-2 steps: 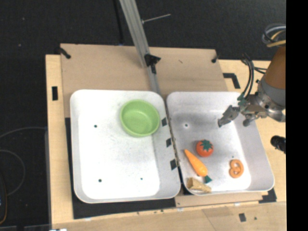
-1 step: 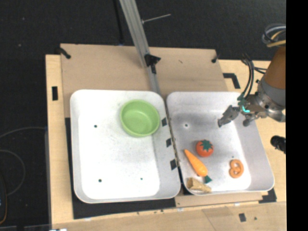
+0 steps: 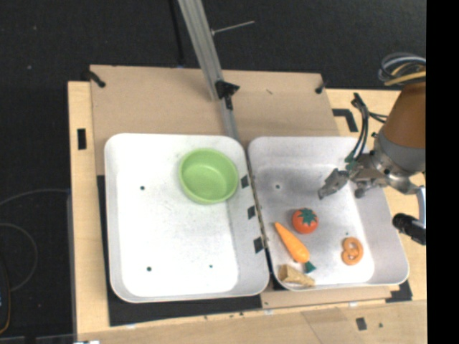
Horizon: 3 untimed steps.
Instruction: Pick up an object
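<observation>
The right bin (image 3: 287,156) holds a red tomato (image 3: 305,221) near its middle, an orange carrot (image 3: 292,244) lying diagonally below it, a small orange pretzel (image 3: 351,251) toward the right, and a tan wedge-shaped piece (image 3: 295,276) at the front rim. My gripper (image 3: 348,184) hangs over the upper right part of this bin, above and to the right of the tomato. Its fingers are spread apart with nothing between them.
A green bowl (image 3: 209,176) sits in the upper right part of the left bin (image 3: 143,264). A slanted metal pole (image 3: 204,49) rises behind the bins. Cables (image 3: 401,67) hang at the far right by the arm.
</observation>
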Available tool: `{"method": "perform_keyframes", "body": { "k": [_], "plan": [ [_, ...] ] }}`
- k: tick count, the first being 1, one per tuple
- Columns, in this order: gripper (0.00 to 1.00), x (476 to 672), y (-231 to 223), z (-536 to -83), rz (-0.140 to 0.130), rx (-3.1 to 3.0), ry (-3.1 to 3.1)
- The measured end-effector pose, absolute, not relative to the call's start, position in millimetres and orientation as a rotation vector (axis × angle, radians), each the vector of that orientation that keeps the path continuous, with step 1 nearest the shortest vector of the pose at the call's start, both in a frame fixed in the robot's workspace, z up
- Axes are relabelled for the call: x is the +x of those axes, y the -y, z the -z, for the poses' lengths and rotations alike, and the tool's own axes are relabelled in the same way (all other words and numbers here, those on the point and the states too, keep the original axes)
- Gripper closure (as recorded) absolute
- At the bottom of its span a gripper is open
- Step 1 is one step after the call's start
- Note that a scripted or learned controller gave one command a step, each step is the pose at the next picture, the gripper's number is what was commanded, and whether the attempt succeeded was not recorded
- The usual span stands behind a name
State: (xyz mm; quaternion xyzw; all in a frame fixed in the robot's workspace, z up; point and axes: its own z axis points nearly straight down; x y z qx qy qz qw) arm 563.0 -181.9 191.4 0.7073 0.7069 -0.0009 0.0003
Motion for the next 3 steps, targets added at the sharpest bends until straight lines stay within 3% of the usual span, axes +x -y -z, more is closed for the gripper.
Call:
{"method": "perform_keyframes", "body": {
  "k": [2,3],
  "plan": [
    [0.00,558.3,182.5,-98.8,0.004,2.223,-2.219],
    [1.00,559.4,183.3,-111.5,-0.003,2.227,-2.211]
  ]
}}
